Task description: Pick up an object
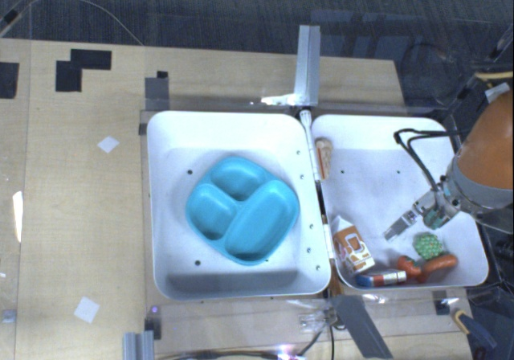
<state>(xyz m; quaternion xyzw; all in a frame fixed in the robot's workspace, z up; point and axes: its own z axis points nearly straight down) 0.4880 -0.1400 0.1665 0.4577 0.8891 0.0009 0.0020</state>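
Fingers (pixel 411 222) apart, empty, over right bin (pixel 377 165)

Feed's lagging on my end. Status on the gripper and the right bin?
Gripper low in right bin, nothing seen between its fingers. Green object and orange sausage-shaped toy just beside it. Small carton near the divider, apart.

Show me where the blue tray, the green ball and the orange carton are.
blue tray (pixel 241 210): camera view, its middle divider.
green ball (pixel 428 245): camera view, its top.
orange carton (pixel 352 247): camera view, its front face.
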